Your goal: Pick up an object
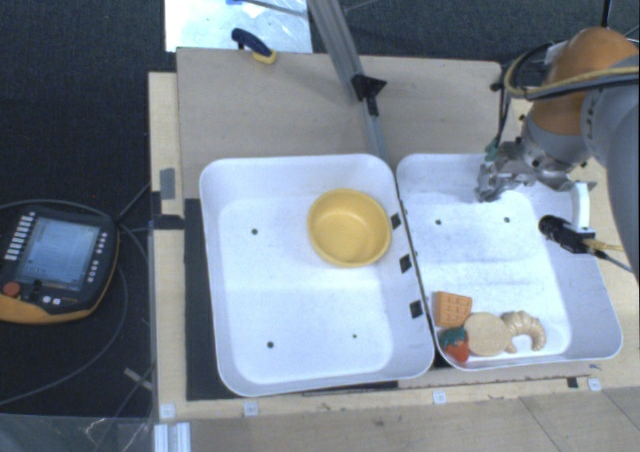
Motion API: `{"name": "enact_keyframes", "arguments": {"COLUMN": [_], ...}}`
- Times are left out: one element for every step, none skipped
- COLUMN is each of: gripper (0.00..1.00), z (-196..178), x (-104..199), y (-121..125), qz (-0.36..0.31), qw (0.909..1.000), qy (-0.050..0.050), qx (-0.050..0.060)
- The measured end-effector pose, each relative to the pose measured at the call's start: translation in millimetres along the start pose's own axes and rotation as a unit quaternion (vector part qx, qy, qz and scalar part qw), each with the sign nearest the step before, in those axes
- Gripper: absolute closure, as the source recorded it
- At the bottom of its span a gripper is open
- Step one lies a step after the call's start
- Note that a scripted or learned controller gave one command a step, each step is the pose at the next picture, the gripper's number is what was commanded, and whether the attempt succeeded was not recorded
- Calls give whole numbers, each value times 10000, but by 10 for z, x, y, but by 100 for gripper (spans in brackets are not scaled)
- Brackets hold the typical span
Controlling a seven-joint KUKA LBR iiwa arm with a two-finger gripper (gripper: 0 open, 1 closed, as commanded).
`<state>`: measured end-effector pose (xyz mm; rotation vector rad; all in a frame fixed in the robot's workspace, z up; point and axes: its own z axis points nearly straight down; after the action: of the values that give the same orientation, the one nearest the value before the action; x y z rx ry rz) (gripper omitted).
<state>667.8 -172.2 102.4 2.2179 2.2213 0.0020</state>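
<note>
Four small toy foods huddle in the near corner of the right bin (pixel 480 250), the part closest to the camera. A square orange waffle (pixel 452 307) sits at the group's far left. Just in front of it lies a red piece with a green tip (pixel 456 343), possibly a strawberry, though it is too small to be sure. A round pale biscuit (pixel 486 333) touches the red piece on its right, and a tan croissant (pixel 526 329) curls against the biscuit's right side.

The left bin (pixel 300 310) stands against the right bin, the two meeting along one edge. A yellow bowl (pixel 348 227) rests upright in the far right part of the left bin, close to the shared edge.

The grey arm (pixel 600 130) reaches in from the right, with its orange band (pixel 590 55) above the wrist. The claw (pixel 491 186) points down over the far end of the right bin, near the back wall and well apart from the toy foods. Whether the claw is wide or narrow cannot be told at this size and angle.

Both bins sit on a pale brown bench (pixel 280 100). A slanted metal pole (pixel 335 20) crosses the far side of the bench, and a blue and yellow clamp (pixel 252 43) sits at the bench's far edge. On the dark floor to the left lies a handheld control pad (pixel 58 262) with a lit screen and an orange rim.
</note>
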Motion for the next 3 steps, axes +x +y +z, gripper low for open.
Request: {"name": "enact_keyframes", "arguments": {"gripper": [100,100,100], "z": [-588,-1048,-1633], "x": [-78,-144,-57], "y": [-30,-46,-52], "qz": [6,5,0], "qw": [10000,10000,10000], "qy": [-3,-2,-1], "qx": [-16,-11,-17]}}
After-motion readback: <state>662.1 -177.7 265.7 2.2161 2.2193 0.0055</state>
